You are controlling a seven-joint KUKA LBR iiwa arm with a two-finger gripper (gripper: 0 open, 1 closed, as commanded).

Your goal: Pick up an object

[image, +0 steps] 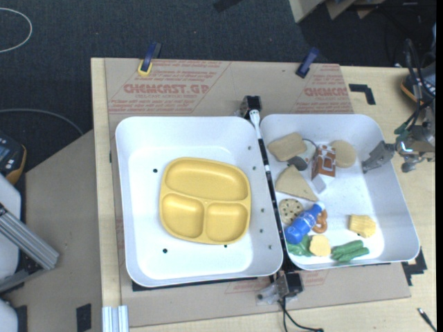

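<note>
Two shallow white bins sit side by side on the desk, which is covered with brown printed board. The left bin holds a yellow divided plate with one long compartment on its far side and two smaller ones on its near side; the plate lies flat near the middle of that bin.

The right bin carries a scatter of toy food. At its far left lies a tan bread slice, with a small dark grey piece just beside it. To the right of these are a brown and white item and a round beige bun, close together. A pale wedge of cheese lies nearer, and below it a speckled cookie. A blue bottle-like piece lies touching an orange pretzel shape. At the near edge are a yellow round piece and a green bean pod, just beside each other. A yellow corn chunk sits apart toward the right.

The gripper reaches in from the right over the far right part of the right bin, near the bun but apart from it. Whether it is spread or closed cannot be told from this angle, and nothing is seen held in it.
</note>
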